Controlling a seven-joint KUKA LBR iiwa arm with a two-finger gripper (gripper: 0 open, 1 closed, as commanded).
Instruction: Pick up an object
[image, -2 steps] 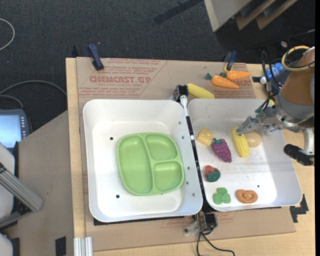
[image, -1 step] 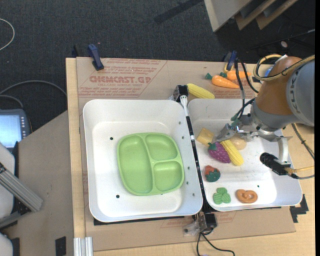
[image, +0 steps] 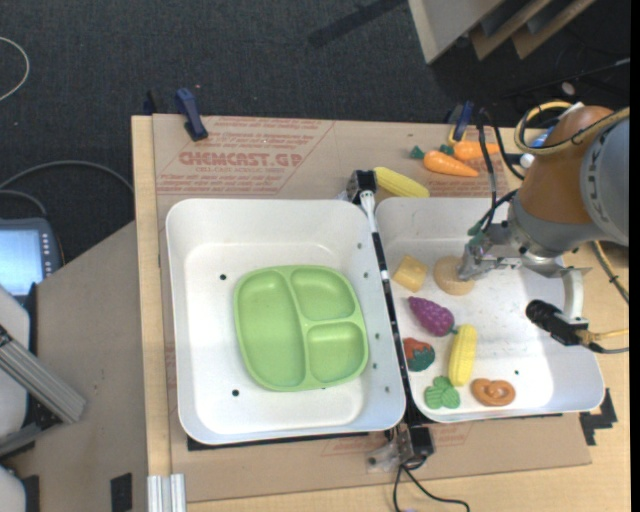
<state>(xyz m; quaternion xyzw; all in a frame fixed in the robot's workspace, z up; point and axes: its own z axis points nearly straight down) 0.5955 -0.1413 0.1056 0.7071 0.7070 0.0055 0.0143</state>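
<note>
Pretzel (image: 493, 391) lies lower right; we see claw (image: 472, 266) down at tan disc (image: 453, 277), centre right, spread unclear. Approach step; next, close and lift.

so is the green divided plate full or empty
Empty: the green divided plate in the left bin shows three bare compartments; the toy foods lie in the right bin.

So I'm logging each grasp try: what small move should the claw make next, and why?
Probably lower straight down a little: the claw sits right over the tan round piece in the right bin, with the cheese wedge clear to its side.
</note>
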